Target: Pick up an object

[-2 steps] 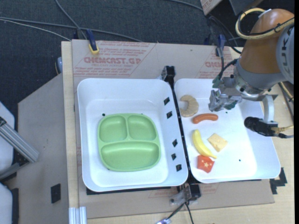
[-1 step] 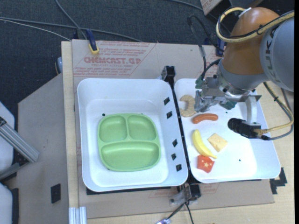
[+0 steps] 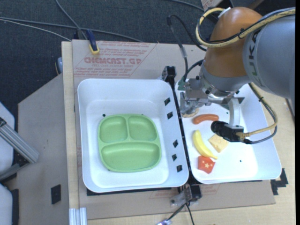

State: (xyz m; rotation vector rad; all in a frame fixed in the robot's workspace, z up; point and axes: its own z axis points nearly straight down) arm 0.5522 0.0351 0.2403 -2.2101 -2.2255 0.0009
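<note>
In the right bin (image 3: 253,165) lie an orange-red sausage-shaped piece (image 3: 205,118), a yellow banana (image 3: 202,144), a pale yellow wedge (image 3: 218,143) and a small red piece (image 3: 206,164). My gripper (image 3: 189,106) hangs low over the upper left corner of this bin, close to the divider between the two bins. It sits just above and left of the sausage-shaped piece. The grey and orange arm (image 3: 234,41) hides the bin's far part. I see nothing held in the gripper.
The left bin (image 3: 89,125) holds a green divided plate (image 3: 129,142). A black part with a yellow cable (image 3: 227,130) hangs off the arm over the wedge. A brown cardboard sheet (image 3: 117,57) lies behind the bins, with cables on the dark floor beyond.
</note>
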